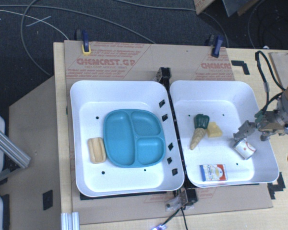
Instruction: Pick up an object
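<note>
My gripper (243, 134) hangs over the right side of the right bin (230, 91), its arm coming in from the right. Just below its tip, and close to it, lies a small white cylinder with a red mark (245, 149). Whether they touch is unclear. Near the bin's middle lie a tan cone-shaped toy with a green top (198, 131) and, beside it, a yellow piece (214, 129). A small white carton with blue and red print (213, 172) lies flat near the front wall.
The left bin (86, 104) holds a blue divided plate (133, 137) and a tan bread-like piece (96, 150) at the plate's left. A black divider with clips (169, 123) runs between the bins. Cables hang at the far right (265, 75).
</note>
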You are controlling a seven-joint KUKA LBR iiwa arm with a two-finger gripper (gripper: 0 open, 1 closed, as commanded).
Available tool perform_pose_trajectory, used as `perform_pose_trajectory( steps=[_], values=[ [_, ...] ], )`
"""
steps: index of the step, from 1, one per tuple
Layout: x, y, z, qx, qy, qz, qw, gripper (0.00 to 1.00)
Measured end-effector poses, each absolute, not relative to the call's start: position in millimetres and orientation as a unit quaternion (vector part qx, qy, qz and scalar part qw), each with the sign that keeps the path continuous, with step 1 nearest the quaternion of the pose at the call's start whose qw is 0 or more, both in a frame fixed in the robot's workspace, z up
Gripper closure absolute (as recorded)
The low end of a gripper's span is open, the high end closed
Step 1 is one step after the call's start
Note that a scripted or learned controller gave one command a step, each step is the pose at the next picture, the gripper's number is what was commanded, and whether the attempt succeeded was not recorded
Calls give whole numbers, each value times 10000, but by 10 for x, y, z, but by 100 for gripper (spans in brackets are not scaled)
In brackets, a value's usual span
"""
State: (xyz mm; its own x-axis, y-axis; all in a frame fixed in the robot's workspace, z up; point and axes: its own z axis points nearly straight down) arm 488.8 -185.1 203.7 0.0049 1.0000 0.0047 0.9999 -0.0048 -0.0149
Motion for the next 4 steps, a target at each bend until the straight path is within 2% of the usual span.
perform_pose_trajectory(
  steps=[1, 3, 4],
  values=[
    [4921, -1846, 2106, -7071, -7071, 0, 8, 0],
    [4965, -1815, 1257, -7071, -7071, 1, 18, 0],
    [5033, -1866, 1121, -7073, -7068, -40, -146, 0]
  ],
)
